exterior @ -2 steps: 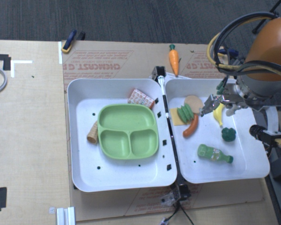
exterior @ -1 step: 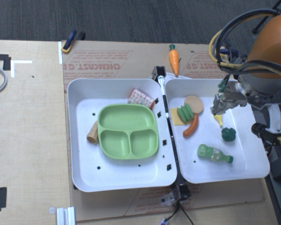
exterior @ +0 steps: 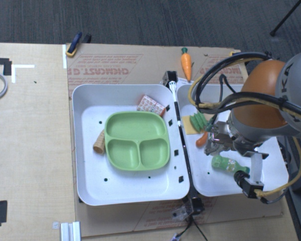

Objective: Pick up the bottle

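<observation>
Right bin (exterior: 203, 185): green bottle (exterior: 226, 163) partly hidden under tool (exterior: 216, 143)

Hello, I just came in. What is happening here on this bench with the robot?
A grey robot arm reaches into the right bin, its claw low over a green bottle that lies on its side on the bin floor. The bottle looks not yet lifted. The left bin holds a green divided tray.

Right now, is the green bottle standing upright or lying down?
Lying down: the bottle rests on its side on the right bin floor.
</observation>
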Controlling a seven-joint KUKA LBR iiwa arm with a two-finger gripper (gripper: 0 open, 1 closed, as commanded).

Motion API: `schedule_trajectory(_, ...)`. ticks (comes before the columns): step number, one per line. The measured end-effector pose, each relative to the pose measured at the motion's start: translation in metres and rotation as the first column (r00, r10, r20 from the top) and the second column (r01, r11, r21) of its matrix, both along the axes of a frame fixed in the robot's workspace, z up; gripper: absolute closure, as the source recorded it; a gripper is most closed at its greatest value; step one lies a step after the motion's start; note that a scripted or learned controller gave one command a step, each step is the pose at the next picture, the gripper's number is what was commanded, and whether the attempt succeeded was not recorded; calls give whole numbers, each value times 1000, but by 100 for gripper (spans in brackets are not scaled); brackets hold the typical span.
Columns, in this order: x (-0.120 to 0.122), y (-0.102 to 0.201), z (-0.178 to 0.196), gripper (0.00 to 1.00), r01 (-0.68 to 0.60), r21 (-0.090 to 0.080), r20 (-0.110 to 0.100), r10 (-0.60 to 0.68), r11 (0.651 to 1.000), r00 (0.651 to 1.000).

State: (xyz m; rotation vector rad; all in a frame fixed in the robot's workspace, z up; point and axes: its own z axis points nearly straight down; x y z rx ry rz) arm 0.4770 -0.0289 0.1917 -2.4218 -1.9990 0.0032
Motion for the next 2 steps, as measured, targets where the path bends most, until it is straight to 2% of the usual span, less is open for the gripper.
schedule_trajectory(1,0,84,0,100,43,-1,1,-43,999,999)
schedule_trajectory(2,0,135,20,100,-175,-1,1,175,985,985)
